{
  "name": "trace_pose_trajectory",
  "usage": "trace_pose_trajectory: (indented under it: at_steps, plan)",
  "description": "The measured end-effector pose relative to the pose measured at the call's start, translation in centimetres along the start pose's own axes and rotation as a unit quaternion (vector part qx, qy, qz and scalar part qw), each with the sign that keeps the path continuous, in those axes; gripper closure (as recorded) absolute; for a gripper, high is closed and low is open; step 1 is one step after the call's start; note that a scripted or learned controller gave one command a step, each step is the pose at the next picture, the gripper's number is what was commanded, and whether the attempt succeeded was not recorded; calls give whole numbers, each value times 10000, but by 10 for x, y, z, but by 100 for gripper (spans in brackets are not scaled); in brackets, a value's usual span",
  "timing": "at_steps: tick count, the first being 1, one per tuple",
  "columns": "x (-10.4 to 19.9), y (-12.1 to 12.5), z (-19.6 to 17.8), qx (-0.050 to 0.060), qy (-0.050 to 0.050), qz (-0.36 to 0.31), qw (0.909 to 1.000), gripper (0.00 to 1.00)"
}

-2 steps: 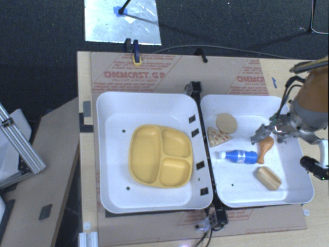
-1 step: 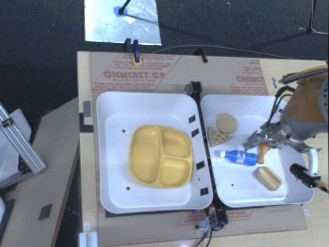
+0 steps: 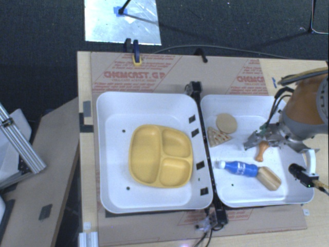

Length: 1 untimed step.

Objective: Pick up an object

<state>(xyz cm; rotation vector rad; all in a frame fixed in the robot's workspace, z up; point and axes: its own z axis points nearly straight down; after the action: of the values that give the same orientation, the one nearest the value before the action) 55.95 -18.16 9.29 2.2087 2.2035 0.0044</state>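
and here's the arm point(image 3: 308, 104) reaching in from the right over the right bin point(image 3: 241, 197), its end effector point(image 3: 258, 139) low above the bin floor. the metal fingers splay out toward the left, and there's a small wooden piece with an orange-brown handle point(image 3: 262, 151) right under them, touching or very nearly so. whether that piece is truly pinched between the fingers, i can't tell from up here, and how wide they stand is just as unclear, so no call on a grasp.

the relation that matters: that handled wooden piece lies directly beneath and a touch below-right of the fingertips in the view, its long axis running roughly up and down the picture, slightly tilted. it's the nearest candidate by far. just beside it, lower in the bin, lies a blue bottle with a white cap point(image 3: 239, 168), long axis left to right, cap pointing left, and touching its right end a tan wooden block point(image 3: 269, 178). further left sit a round tan disc point(image 3: 226, 123) and a ridged wedge-shaped piece point(image 3: 218, 136), close together, well apart from the fingers.

over in the left bin point(image 3: 115, 194), a yellow divided plate point(image 3: 160, 155) sits alone in the middle.

my read: the pick is aimed at the handled piece, small, smooth and likely to slip.
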Motion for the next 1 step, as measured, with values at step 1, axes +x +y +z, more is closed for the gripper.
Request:
trace_pose_trajectory:
  at_steps: [1]
  plan:
    - [-2, 3, -13, -60, -33, -3, 10000, 100]
